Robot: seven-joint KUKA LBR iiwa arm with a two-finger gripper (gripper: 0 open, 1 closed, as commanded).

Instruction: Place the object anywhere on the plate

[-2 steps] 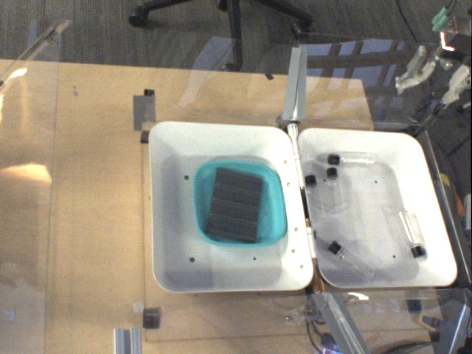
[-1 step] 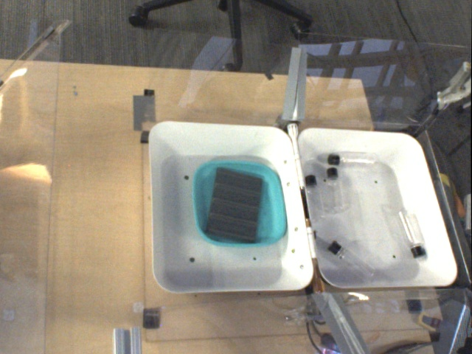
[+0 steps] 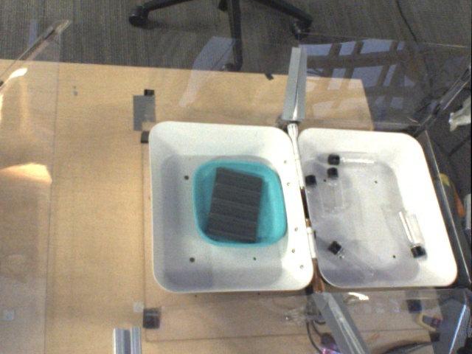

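Observation:
A dark grey ribbed block [image 3: 234, 205] lies on a turquoise plate [image 3: 274, 223] in the left bin [image 3: 171, 264]. The block rests a little tilted, within the plate's rim, covering much of its middle.
The right bin [image 3: 435, 268] holds several clear tubes with black caps, one at the far left [image 3: 346, 158] and one near the right wall [image 3: 412, 231]. A metal rail [image 3: 293, 87] rises behind the gap between the bins. An office chair base [image 3: 228, 6] stands on the floor beyond the bench.

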